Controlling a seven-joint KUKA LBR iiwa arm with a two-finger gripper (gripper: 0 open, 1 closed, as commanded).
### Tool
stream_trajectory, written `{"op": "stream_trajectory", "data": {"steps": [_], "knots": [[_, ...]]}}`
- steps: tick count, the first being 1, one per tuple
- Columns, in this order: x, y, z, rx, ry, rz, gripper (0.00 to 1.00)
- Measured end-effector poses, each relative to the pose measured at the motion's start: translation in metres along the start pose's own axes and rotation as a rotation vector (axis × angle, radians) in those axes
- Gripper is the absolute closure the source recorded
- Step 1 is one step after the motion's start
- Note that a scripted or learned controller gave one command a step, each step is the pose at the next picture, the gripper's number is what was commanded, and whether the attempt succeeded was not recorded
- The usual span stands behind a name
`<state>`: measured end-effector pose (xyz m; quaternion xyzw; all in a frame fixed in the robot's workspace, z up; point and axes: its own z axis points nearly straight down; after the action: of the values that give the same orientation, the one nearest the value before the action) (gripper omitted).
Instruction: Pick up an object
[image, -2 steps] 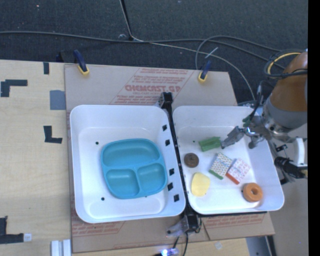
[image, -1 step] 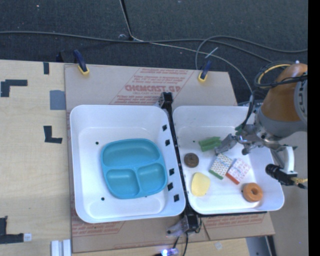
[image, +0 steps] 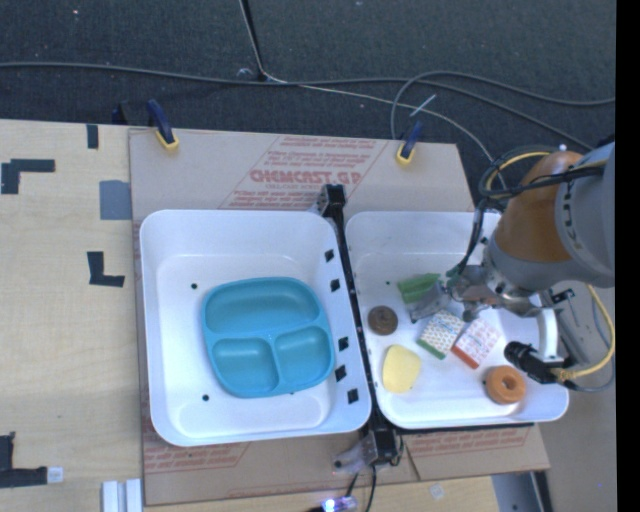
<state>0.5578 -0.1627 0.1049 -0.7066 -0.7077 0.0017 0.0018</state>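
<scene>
The hand (image: 447, 296) sits low over the green packet (image: 417, 287), right of centre, apparently to grab it; its grip state I cannot tell.

The 2 white bins (image: 165, 250) look like smooth, slightly glossy plastic. The blue divided tray (image: 267, 335) is smooth matt plastic. Beneath them lies a sheet of matt brown cardboard (image: 290, 170) with red print, on a pale wood-grain tabletop (image: 60, 330). The arm's orange band (image: 528, 222) looks glossy.
</scene>
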Motion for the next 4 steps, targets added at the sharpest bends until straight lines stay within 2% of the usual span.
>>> {"op": "stream_trajectory", "data": {"steps": [1,3,4], "knots": [[0.000,0.000,-0.013,-0.002,0.001,-0.001,1.00],[-0.008,-0.001,-0.114,-0.007,-0.001,0.000,1.00],[0.047,-0.014,-0.110,-0.003,0.000,-0.002,1.00]]}}
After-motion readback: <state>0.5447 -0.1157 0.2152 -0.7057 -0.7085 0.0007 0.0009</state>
